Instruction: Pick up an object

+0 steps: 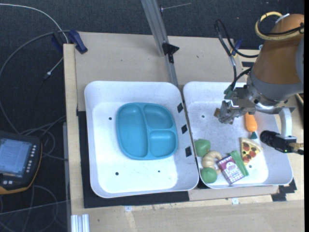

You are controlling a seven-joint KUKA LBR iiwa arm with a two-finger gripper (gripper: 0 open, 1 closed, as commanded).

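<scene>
A blue divided plate (146, 131) lies in the left bin (96, 178) on the tabletop (120, 57). The right bin (203, 95) holds a cluster along its near edge: two green fruits (202, 146), a beige piece (211, 158), a maroon packet (231, 169), a green stick (239, 162) and a pizza slice (250, 151). An orange carrot (250, 122) lies just right of the hand (227, 114), which hangs over bare bin floor with nothing seen between its parts.

One fixed camera looks down at a slant from above the surface (125, 47), far enough back to take in both white bins, the left bin (96, 144) and the right bin (203, 93), side by side. The arm (280, 57) enters from the frame's right, and dark floor shows along the top and left.
</scene>
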